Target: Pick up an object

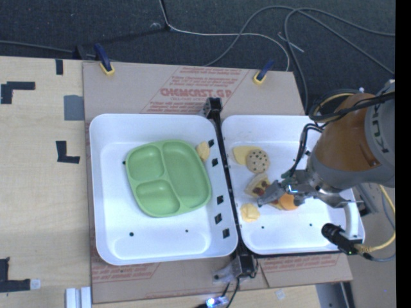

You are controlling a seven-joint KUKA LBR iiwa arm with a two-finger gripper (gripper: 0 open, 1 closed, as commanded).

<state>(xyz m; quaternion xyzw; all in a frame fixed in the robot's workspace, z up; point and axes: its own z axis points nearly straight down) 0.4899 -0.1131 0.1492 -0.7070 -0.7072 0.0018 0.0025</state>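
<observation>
My gripper [281,196] hangs low in the right bin [282,236], reaching in from the right. An orange object [288,203] lies right under its fingertips, partly hidden by them. Just left of the gripper sits a brown and tan piece [258,186]. A round tan cookie-like piece with dark holes [257,160] lies further back, beside a pale yellow piece [241,154]. Another small yellow piece [249,212] rests near the bin's front left. Whether anything is between the fingers cannot be made out.
The left bin [109,236] holds a green divided plate [168,178], with a small yellow piece [203,150] by the divider. The arm's grey body and orange band [350,147] overhang the right bin's right side. Cables run over the dark floor behind.
</observation>
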